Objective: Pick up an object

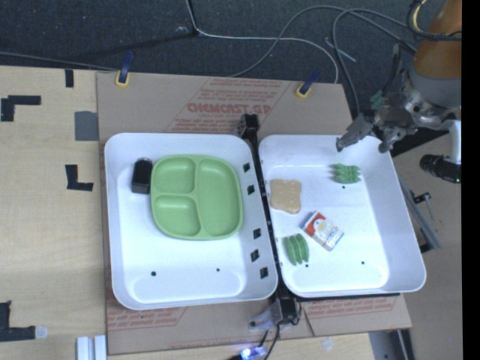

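We count 4 loose items in the right shallow white bin (390, 201): 1 tan bread-like slice (285, 196), 1 small red-and-white carton (323, 230), 1 green pea-pod-shaped toy (297, 249) and 1 green leafy piece (346, 173). The left shallow white bin (127, 261) holds 1 light green 3-compartment plate (197, 196) with 1 small black block (141, 175) touching its left edge. The two-finger gripper (365, 137) hangs over the right bin's far right corner, its fingers spread with nothing between them.

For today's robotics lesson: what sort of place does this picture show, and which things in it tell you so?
Probably a robotics lab test bench, not a kitchen. A robot arm reaches over two white bins, one holding a green tray and the other toy food, and loose cables trail behind.
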Motion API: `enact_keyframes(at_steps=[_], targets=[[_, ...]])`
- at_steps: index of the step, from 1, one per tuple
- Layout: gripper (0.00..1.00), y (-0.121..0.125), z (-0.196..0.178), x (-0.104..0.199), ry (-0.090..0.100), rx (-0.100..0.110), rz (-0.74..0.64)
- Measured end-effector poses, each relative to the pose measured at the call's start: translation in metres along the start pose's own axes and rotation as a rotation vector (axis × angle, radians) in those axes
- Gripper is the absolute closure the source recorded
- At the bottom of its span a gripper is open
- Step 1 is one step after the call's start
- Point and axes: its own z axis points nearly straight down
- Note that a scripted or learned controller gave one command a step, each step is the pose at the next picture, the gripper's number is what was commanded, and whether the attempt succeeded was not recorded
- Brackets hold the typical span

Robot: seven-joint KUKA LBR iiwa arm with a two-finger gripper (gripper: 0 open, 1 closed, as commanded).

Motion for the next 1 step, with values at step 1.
enact_keyframes(at_steps=[1], targets=[[0.00,0.0019,-0.0066,0.0004,-0.002,-0.011,-0.003]])
